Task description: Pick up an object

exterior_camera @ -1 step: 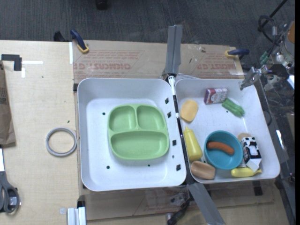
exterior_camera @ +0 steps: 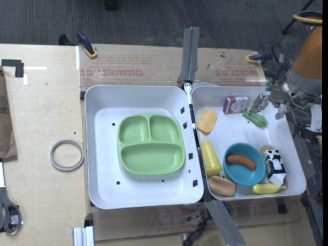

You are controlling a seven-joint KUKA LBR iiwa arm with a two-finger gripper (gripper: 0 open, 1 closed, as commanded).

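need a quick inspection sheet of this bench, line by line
surface: two white bins side by side, left bin and right bin, on a wooden bench
job's things: right bin holds green toy, red packet, blue bowl with a sausage, yellow bottle
clutter: green divided plate in left bin; tape ring on bench
grippers: hand over the green toy, grip unclear
cables: dark cables by the arm
surroundings: grey carpet

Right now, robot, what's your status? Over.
End effector low in the right bin, at its far side. Tips at the green toy, no grasp seen. Red packet close beside.
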